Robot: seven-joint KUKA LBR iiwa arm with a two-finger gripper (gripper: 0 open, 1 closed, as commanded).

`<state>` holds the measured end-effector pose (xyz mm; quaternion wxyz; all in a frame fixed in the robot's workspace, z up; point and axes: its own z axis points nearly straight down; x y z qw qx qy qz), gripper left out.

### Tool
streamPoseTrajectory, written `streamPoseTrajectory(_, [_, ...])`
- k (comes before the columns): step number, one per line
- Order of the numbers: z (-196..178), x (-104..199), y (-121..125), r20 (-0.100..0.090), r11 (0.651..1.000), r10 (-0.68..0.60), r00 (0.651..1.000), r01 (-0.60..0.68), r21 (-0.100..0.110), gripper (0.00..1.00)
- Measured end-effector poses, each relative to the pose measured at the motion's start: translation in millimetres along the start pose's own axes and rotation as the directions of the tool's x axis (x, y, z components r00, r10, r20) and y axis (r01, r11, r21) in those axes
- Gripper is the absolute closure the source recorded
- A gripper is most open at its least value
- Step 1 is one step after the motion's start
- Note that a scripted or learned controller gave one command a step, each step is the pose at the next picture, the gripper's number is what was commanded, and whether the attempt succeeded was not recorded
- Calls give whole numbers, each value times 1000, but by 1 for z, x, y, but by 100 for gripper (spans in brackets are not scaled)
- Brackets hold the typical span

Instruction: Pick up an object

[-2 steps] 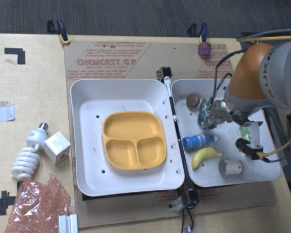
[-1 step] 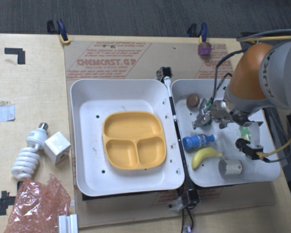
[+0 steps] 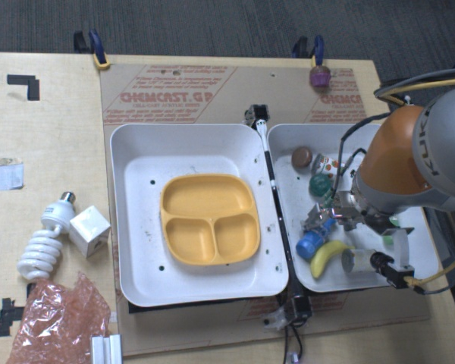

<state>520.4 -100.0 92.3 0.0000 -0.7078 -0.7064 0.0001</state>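
We've got the claw (image 3: pixel 324 217) low in the right bin (image 3: pixel 284 146) over the clutter by the banana (image 3: pixel 327 255), presumably mid-pick; can't tell its state.

Red print on the brown board (image 3: pixel 174 89) under the bins reads "CHEMCAST".

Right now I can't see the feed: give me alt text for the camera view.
The grey-and-orange arm reaches into the right bin, its gripper low among a banana, a blue object and a green ball. The left bin holds a yellow divided tray.
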Motion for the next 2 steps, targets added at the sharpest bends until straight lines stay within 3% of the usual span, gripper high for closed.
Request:
streamPoseTrajectory(1, [-10, -1, 1, 0, 1000, 2, 1000, -2, -2, 100])
streamPoseTrajectory(2, [-100, 54, -41, 0, 1000, -1, 1000, 1, -1, 100])
